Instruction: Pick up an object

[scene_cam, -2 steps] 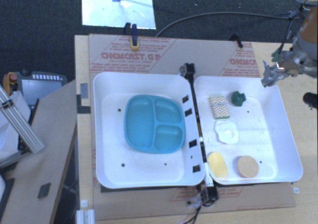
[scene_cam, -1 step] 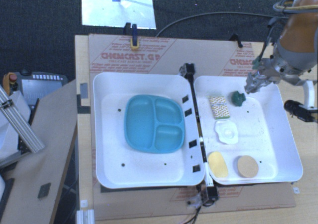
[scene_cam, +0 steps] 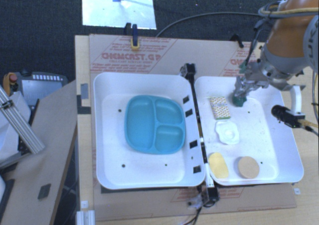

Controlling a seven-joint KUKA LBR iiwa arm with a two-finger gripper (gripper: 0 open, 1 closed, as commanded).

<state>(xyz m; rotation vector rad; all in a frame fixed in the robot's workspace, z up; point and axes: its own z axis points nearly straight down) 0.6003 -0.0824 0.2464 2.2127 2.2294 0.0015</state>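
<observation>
**A:** Where do we see the gripper?

**B:** We see the gripper (scene_cam: pixel 239 94) low in the right bin (scene_cam: pixel 286 166), up near the bin's 12 o'clock side. The grey arm (scene_cam: pixel 286 34) comes in from 3 o'clock.

**A:** Is it open or shut?

**B:** We cannot tell. The tip is too small and dark for us to see.

**A:** Does it touch anything?

**B:** A small green thing (scene_cam: pixel 239 102) sits right at its tip, on the 6 o'clock side. They look like they touch. We cannot say if the gripper holds it.

**A:** What else do we see near it?

**B:** A yellow pad with dots (scene_cam: pixel 220 108) lies just beside the green thing, at 8 o'clock from the gripper. It is close, but we see a little gap. A flat white thing (scene_cam: pixel 227 132) lies farther off at 7 o'clock. Down by the bin's 6 o'clock wall we see a yellow lump (scene_cam: pixel 218 165) and a round tan disc (scene_cam: pixel 248 167), side by side and well apart from the gripper.

**A:** And the other bin?

**B:** The left bin (scene_cam: pixel 107 119) holds a blue plate (scene_cam: pixel 154 123) with three parts. It lies at 8 o'clock from the gripper, past the wall between the bins.
</observation>
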